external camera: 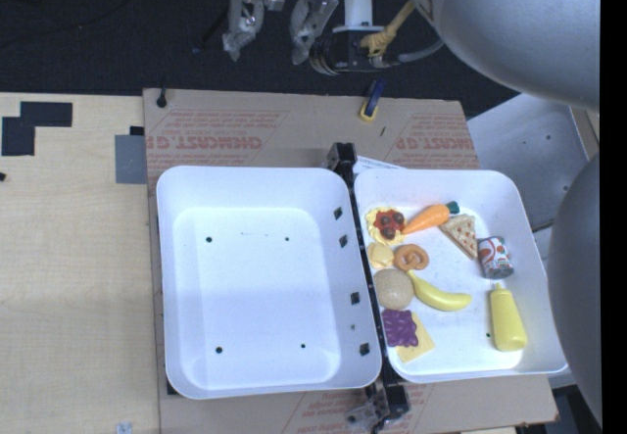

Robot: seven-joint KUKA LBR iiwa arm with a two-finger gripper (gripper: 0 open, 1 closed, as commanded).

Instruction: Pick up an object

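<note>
we see the gripper (274,35) high in the upper middle of the frame, well above the two bins, its fingers spread apart with nothing between them. the left bin (186,197) sits in the centre of the frame. the right bin (509,189) holds all the objects in its left and middle part: a carrot (428,218) near its upper edge, a banana (441,297) below it, a yellow bottle (506,317) toward the lower right, a small can (494,257) just above the bottle, a bunch of purple grapes (399,327) at the lower left, and a pretzel (411,256) between carrot and banana.
</note>
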